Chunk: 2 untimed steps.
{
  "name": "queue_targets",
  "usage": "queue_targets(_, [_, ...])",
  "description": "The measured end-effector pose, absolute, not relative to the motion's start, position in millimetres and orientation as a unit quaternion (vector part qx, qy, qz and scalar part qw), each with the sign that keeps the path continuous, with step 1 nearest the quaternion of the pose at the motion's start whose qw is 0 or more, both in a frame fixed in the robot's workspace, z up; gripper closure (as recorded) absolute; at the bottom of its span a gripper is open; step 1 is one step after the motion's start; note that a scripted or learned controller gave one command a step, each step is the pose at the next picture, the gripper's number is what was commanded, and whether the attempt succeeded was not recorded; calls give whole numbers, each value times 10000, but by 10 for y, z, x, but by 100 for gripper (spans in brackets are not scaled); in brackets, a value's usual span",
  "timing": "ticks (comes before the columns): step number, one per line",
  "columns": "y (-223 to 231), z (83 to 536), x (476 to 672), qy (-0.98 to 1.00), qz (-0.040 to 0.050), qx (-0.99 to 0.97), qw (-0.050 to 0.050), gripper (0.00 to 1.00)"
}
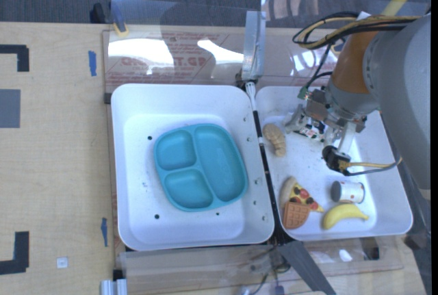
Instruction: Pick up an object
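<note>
Left bin holds just the blue divided plate, flat and roughly centred; it looks like a drop-off target, so it sits well apart from the gripper, across the divider. Right bin is the pick source, with four loose toys scattered and none touching, probably spaced so each can be grabbed on its own. Pizza slice lies flat near the divider, well toward the bench's front edge from the gripper tip. Banana lies on its side further front, just beside the pizza slice. Tan bread-like piece is nearest, just beside the gripper tip on the divider side and not touching it; likely the pick target. Small white cup lies tipped over, between the gripper and the banana. Arm comes in over the right bin's back corner, the orange band above the wrist, with the wrist angled down toward the divider and the gripper low over the bin floor. Open or closed: cannot tell, the tip is too cluttered and small. Nothing is visibly gripped. All four toys rest on the floor, so the pick is not yet done.
</note>
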<state>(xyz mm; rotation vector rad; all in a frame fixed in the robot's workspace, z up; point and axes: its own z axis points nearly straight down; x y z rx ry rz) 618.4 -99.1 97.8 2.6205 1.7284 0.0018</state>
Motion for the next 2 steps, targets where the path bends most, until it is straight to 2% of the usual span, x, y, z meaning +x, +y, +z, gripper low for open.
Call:
queue_targets(1, [-985,1083,6191,5517,8,8341,23,100])
queue_targets(2, [-981,1077,6189,5518,2,8340,17,0])
